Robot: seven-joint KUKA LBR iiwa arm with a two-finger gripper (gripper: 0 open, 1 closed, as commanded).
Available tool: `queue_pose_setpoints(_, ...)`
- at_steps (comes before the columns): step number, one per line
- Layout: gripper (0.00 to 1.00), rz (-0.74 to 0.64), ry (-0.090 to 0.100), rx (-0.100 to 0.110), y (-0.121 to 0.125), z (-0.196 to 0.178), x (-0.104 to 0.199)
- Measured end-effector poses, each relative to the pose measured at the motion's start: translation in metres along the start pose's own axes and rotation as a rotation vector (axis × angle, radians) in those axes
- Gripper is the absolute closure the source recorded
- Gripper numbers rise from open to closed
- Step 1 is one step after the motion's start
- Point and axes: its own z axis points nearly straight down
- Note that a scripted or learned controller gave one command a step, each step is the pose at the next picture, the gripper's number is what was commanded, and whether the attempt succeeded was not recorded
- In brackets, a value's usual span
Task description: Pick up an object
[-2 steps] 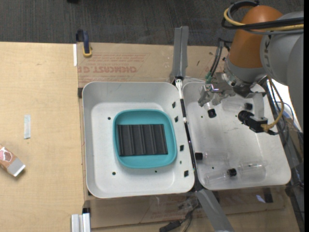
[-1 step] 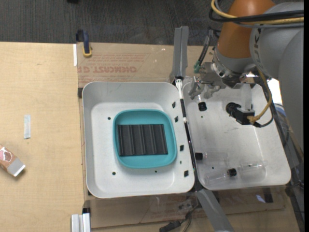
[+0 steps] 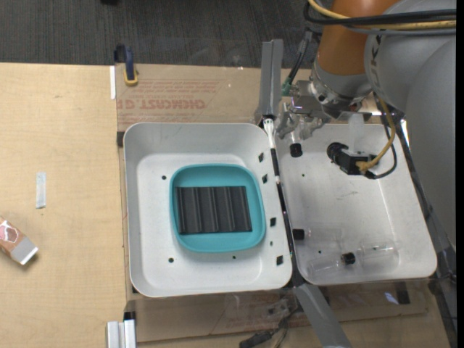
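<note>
Red printed lettering is seen on the brown cardboard sheet (image 3: 174, 96) lying at the far side of the bench, just beyond the left white bin (image 3: 145, 267). The lettering is presented upside down and reversed from the camera; one line appears to read "CHEMCHEST", though the letters cannot be made out with certainty. A smaller red line beneath it is too blurred to be read.

I see the tan bench (image 3: 58, 143) carrying two white bins. The right bin (image 3: 406, 263) sits under the gripper (image 3: 296, 125); the left bin (image 3: 141, 267) lies just beside it. Well left of the gripper, a small white strip (image 3: 40, 191) and a red-and-white packet (image 3: 16, 242) rest on bare board.
</note>
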Motion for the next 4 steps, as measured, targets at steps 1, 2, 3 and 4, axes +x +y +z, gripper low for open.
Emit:
queue_pose_setpoints(1,1.00,0.079,0.000,0.000,0.020,-0.002,-0.042)
queue_pose_setpoints(2,1.00,0.141,0.000,0.000,0.019,-0.009,-0.021)
queue_pose_setpoints(3,1.00,0.183,0.000,0.000,0.018,-0.009,0.003)
queue_pose_setpoints(4,1.00,0.181,-0.003,0.003,0.018,-0.017,0.003)
